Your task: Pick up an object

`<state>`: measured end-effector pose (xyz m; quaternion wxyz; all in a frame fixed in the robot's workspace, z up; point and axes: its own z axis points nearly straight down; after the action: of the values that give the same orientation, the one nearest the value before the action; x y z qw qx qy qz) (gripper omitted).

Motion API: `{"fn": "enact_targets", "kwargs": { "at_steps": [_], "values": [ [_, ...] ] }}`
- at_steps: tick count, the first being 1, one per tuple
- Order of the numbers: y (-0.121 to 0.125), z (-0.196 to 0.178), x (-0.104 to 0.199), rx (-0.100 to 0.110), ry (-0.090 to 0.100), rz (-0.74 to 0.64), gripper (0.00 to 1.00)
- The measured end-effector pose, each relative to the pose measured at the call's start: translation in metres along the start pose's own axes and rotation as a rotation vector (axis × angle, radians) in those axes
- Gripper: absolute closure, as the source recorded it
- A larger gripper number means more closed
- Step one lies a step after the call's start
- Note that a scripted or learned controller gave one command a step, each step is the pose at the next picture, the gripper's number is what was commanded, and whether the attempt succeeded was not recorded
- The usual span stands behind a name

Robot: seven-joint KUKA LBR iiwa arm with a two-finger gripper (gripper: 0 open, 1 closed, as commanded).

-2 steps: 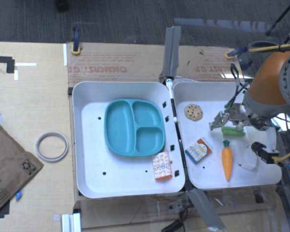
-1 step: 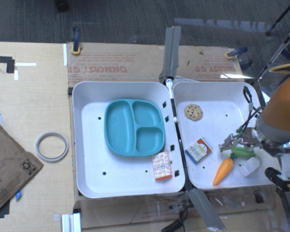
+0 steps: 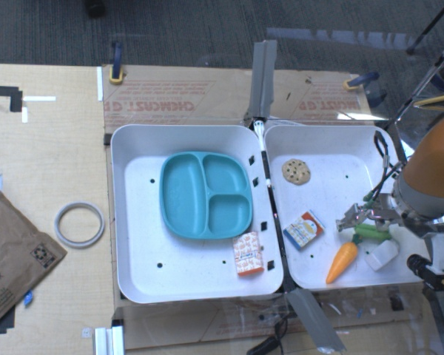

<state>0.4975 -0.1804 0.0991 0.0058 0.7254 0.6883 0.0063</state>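
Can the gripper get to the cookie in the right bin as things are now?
Probably yes. The cookie lies alone on open bin floor near the back of the right bin, with nothing on it or beside it. The gripper is over the same bin.

I count two white bins, one teal plate, one cookie, one carrot, two small cartons, one tape ring.

A robotics lab: a wooden counter holding two white bins, clamps, cardboard, a tape roll, grey carpet beyond.
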Motion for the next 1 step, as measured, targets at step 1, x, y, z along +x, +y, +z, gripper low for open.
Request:
{"fn": "enact_targets", "kwargs": {
  "at_steps": [1],
  "values": [
    [-0.0157,0.0006,0.0371,-0.003,-0.008,0.007,0.00]
  ]
}}
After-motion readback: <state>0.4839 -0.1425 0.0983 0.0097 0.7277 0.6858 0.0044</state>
